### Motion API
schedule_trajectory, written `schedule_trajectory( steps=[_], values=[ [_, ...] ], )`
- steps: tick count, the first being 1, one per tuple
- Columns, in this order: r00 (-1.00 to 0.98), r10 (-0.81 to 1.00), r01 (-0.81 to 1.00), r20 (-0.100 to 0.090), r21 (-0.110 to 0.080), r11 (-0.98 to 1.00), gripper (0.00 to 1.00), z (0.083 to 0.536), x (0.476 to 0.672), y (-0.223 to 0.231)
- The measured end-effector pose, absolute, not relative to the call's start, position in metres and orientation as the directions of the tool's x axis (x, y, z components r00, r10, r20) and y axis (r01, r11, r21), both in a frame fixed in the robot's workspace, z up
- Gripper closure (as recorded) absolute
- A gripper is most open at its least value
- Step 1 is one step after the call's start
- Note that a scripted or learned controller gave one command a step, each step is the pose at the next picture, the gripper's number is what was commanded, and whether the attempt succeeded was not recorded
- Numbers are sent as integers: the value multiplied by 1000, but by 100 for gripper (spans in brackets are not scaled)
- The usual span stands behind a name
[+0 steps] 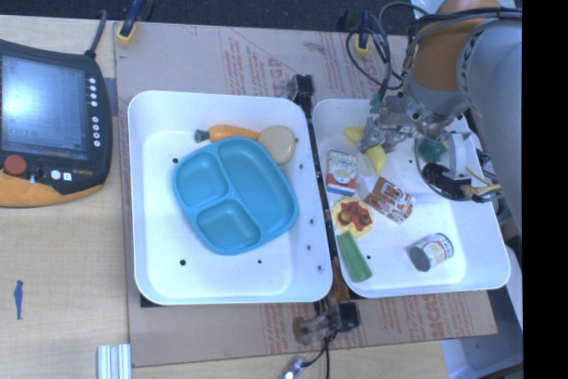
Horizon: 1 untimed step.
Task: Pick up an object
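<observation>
The gripper (383, 136) hangs low over the far left part of the right bin (479, 275), its jaws down at a yellow object (376, 157) lying there; how far apart they stand cannot be told, nor whether they grip it. Near it lie a small carton (342, 170), a brown packet (389, 200) and a can (432, 250). The left bin (151, 191) bears a blue divided plate (232, 194).

Red printing on the cardboard sheet (222, 58) and packet labels seem too blurred to read
</observation>
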<state>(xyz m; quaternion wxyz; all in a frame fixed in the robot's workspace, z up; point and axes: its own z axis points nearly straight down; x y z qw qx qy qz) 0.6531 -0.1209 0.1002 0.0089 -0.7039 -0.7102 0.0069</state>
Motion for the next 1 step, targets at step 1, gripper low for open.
schedule_trajectory(
  steps=[1],
  values=[
    [-6,1000,1000,1,-1,6,100,193,634,-22]
  ],
)
